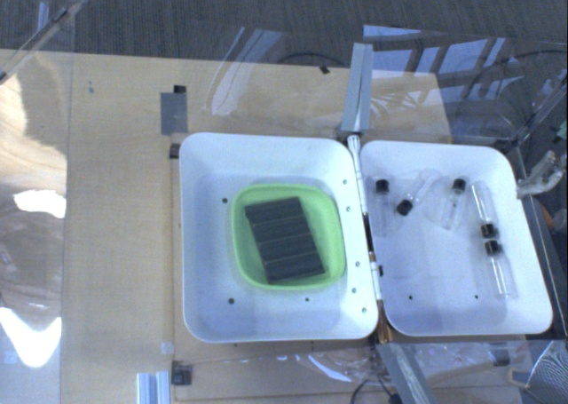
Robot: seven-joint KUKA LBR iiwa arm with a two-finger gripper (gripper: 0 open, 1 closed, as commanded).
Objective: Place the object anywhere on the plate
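Item logged: dark ribbed block (284, 240) flat on green plate (242, 247), left bin (204, 304), so I judge it placed; pincer state I cannot tell.

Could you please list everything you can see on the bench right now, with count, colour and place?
bench: one, light wood, under both bins
left bin: one, white, shallow, left of centre
right bin: one, white, shallow, touching the left bin's right side
plate: one, light green, square with rounded corners, in the left bin
ridged block: one, dark grey, lying on the plate
vials: about five, clear with black caps, scattered in the upper part of the right bin; the exact count is hard to tell
grey post: one, behind the seam between the bins
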